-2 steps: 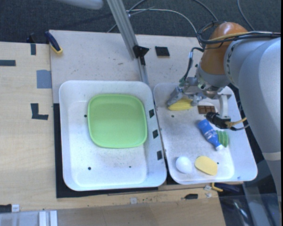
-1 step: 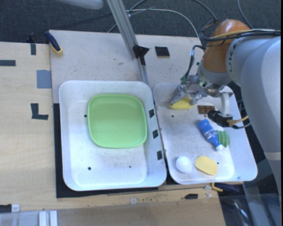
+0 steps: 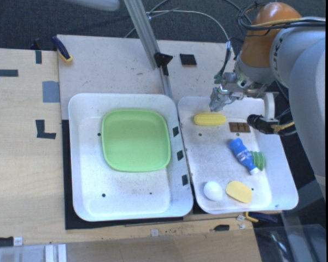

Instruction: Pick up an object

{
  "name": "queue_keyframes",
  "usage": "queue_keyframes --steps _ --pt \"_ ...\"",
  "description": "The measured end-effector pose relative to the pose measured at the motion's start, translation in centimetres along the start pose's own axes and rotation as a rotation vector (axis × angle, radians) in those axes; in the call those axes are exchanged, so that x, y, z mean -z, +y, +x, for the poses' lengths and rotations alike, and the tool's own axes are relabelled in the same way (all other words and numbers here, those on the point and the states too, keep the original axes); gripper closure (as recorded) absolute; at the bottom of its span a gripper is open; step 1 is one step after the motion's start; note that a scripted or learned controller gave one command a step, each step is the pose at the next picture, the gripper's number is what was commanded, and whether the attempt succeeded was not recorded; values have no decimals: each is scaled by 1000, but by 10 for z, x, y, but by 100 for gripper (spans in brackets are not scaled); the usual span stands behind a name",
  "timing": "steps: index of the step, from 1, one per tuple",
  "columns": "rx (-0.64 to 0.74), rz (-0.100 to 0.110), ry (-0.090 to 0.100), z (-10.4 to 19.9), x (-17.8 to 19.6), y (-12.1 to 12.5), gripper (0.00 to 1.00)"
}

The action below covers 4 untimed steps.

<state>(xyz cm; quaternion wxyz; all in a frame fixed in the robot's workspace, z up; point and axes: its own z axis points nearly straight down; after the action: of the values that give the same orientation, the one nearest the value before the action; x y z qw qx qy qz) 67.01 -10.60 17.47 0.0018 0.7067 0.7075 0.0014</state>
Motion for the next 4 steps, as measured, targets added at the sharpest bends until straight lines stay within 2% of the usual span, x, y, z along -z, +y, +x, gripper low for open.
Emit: queue_keyframes --steps 2,3,4 --pt "-1 0 0 4 96 3 100" --pt "2 4 1 48 93 -16 100" --pt "2 7 1 90 73 -48 100"
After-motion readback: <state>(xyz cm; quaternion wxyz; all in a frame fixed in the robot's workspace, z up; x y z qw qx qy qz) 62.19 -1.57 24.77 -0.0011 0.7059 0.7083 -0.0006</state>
